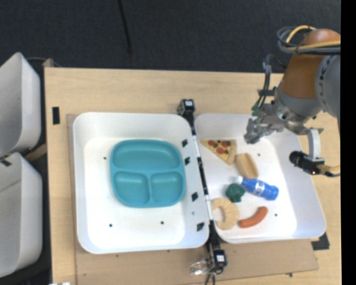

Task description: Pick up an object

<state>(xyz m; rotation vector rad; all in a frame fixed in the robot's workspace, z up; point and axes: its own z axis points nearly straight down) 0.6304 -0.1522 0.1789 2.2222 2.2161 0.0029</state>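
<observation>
**Grasp assessment: right bin, gripper at upper edge**

My gripper (253, 133) hangs over the right bin (296, 218), at about 12 o'clock from the cluster of objects. I cannot tell from this slanted overhead view whether my fingers are apart or together. Nothing is visible between them.

Candidate objects, all lying in the right bin:

1. Pizza slice (221, 148), at 8 o'clock from my gripper and the nearest item. It lies flat and looks like a thin toy piece, probably light and stiff. A flat profile gives little side wall to pinch; take it across the narrow width near the crust end.
2. Bread roll (247, 165), at 6 o'clock from my gripper, just beside the pizza slice. Rounded and elongated; grip across the short axis at mid-length.
3. Blue bottle (260, 188), lying on its side below the bread roll. Smooth plastic, likely slippery and able to roll. Grip across the body, not the cap.
4. Green object (234, 192), touching or nearly touching the bottle's cap end. Small and rounded; crowded by its neighbours.
5. Sausage (253, 217), at the bin's 6 o'clock edge, curved and smooth. Grip at mid-curve.
6. Tan ring (225, 212), against the left wall, awkward to approach.

The left bin (89, 218) holds a teal divided plate (147, 172).

In my judgement the bread roll offers the best clearance and graspable height.
</observation>
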